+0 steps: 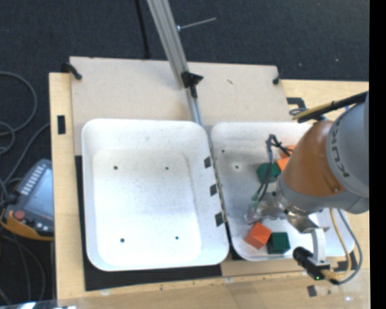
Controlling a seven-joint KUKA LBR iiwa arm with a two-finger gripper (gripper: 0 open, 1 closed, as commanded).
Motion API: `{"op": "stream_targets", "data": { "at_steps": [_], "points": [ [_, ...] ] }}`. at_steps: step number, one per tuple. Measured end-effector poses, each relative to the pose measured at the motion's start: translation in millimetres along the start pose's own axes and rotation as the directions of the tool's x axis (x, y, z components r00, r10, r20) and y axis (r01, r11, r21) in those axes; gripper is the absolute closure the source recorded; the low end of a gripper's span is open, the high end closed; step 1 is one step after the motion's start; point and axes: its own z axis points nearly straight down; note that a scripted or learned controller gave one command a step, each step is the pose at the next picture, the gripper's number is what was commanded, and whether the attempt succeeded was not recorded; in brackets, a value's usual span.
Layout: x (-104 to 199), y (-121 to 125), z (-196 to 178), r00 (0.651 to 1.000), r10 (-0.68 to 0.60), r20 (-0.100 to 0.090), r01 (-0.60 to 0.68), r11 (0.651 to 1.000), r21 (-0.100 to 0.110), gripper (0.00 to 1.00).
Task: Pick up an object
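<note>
My gripper [260, 212] is low inside the right bin [235, 140], under the orange wrist band of the arm that reaches in from the right. Just below it an orange block [258, 235] lies on the bin floor, with a dark green block [278, 242] right beside it. A green object [267, 170] and a small orange piece [284, 163] sit farther back, partly hidden by the arm and a dark cable. Nothing shows between the fingers, which the wrist mostly hides.
The left bin [148, 195] stands beside the right one, with a ridge and black clips between them. A slanted aluminium post [174, 44] rises behind the bins. A teach pendant [29, 201] and cables lie off the bench to the left.
</note>
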Motion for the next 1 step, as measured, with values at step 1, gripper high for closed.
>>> {"op": "stream_targets", "data": {
  "at_steps": [1],
  "points": [
    [0.2,-0.2,0.6,1.000,0.003,0.000,-0.003,1.000,0.000,0.00]
  ]
}}
